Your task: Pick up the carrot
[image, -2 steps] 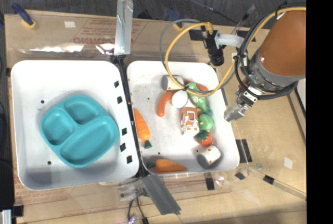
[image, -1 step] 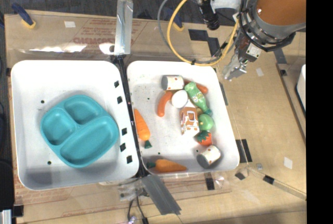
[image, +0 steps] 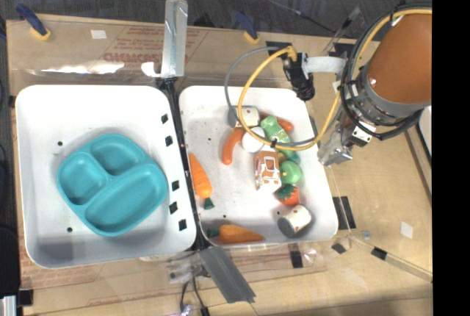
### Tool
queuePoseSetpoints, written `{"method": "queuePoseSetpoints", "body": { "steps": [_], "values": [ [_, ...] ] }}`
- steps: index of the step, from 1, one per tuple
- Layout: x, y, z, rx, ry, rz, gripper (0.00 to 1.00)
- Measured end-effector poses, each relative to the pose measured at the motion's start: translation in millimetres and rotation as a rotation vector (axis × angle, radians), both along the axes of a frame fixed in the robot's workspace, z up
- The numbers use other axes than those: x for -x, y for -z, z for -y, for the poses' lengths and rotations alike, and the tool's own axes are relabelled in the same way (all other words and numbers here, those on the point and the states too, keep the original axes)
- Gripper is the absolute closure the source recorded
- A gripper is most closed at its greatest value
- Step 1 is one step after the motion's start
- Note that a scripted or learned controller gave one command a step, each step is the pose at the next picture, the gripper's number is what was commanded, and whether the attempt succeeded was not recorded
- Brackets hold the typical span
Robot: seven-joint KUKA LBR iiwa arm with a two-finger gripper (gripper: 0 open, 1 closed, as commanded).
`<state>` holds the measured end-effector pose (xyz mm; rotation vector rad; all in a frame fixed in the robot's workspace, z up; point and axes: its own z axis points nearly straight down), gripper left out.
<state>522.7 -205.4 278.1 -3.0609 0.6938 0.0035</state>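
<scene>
The arm's orange band at the upper right of the frame is the part nearest the camera; below it the gripper hangs just outside the right wall of the right bin, at mid-right of the frame. The gripper's opening cannot be determined from this angle, and nothing is seen held in it. Two carrots are present. One carrot lies against the left wall of the right bin, at the centre of the frame, green end toward the bottom. A second carrot lies along the bottom wall of the same bin, at lower centre. The remaining toy food is clustered at the right half of that bin; the teal divided plate occupies the left bin. Recommended procedure: the arm must cross the cluster without touching it, so travel high, then descend vertically. Both carrots lie close to a wall, so align the fingers across the carrot's narrow width, with one finger placed between carrot and wall. A slip or a wall strike is the probable fault.
</scene>
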Motion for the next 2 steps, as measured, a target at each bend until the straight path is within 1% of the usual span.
{"method": "queuePoseSetpoints", "body": {
  "steps": [1, 2],
  "values": [
    [-13, 7, 2, -0.001, -0.187, 0.007, 1.00],
    [-40, 11, 4, -0.001, -0.249, 0.007, 1.00]
  ]
}}
